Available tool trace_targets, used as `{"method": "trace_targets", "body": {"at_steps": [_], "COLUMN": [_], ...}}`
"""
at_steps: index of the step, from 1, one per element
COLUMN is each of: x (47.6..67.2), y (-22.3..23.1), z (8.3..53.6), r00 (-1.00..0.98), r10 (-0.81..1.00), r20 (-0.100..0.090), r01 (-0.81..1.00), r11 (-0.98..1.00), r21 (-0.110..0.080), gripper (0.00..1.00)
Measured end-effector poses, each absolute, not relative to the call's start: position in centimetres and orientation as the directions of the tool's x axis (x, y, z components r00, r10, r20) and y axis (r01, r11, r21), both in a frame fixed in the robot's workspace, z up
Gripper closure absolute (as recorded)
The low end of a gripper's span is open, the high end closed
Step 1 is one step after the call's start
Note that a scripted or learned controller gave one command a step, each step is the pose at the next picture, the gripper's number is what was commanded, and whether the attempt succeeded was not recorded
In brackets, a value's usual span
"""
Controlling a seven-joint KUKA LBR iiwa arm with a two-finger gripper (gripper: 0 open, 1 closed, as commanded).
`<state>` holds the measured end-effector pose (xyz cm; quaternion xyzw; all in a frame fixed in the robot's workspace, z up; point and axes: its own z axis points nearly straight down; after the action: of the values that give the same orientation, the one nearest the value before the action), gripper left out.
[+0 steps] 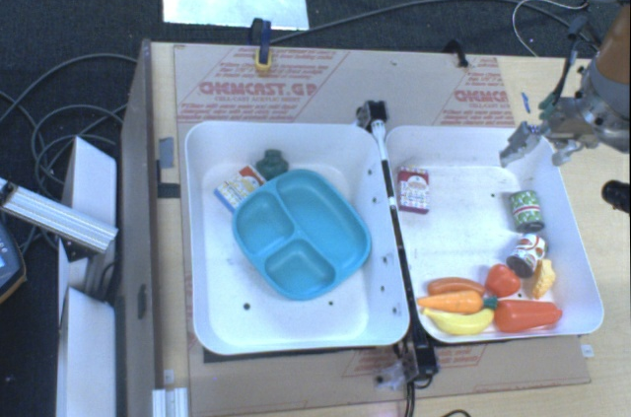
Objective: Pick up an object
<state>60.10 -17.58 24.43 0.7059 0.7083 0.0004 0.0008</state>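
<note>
blue tray (301,233), yellow banana (459,320), green can (526,209)

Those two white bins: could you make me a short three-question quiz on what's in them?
1. True or false: the blue divided plate lies in the left bin.
2. Which item touches the banana? A. red carton B. green can C. carrot
3. Fill in: the gripper hovers over the right bin's ____ right corner.

Key: 1 true. 2 C. 3 far.
</note>
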Motion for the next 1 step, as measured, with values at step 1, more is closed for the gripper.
{"method": "trace_targets", "body": {"at_steps": [1], "x": [61.32], "y": [-20.65], "z": [15.61], "r00": [-0.001], "r10": [1.0], "r20": [0.0], "r01": [1.0], "r11": [0.001], "r21": [-0.001], "gripper": [0.0]}}
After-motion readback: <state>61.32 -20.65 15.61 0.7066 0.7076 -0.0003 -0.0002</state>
